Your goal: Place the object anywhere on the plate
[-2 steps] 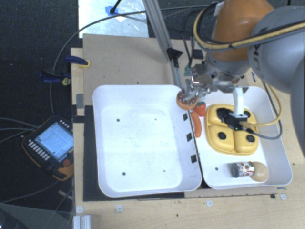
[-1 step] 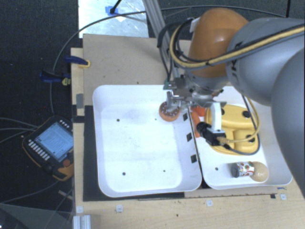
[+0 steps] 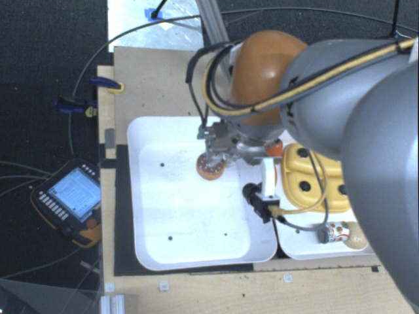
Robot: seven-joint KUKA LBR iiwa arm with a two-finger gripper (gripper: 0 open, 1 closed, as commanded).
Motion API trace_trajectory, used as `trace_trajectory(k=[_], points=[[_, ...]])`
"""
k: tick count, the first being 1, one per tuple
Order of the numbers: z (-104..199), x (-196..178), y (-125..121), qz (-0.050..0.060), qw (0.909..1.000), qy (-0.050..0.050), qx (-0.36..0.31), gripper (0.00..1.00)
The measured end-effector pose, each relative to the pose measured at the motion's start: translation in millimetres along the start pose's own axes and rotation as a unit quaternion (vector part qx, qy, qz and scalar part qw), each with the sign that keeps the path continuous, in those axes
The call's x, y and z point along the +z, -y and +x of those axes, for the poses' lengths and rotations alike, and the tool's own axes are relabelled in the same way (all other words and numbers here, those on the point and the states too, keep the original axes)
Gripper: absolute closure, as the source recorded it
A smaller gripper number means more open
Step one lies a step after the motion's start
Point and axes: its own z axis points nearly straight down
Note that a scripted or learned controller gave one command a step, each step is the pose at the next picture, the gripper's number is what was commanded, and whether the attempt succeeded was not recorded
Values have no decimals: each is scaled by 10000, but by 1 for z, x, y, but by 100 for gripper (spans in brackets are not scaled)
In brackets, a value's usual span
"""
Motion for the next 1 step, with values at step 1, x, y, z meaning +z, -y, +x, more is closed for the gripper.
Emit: trace_trajectory(k=[1], points=[[-2,-1,-1,-10,10000,3,26,0]])
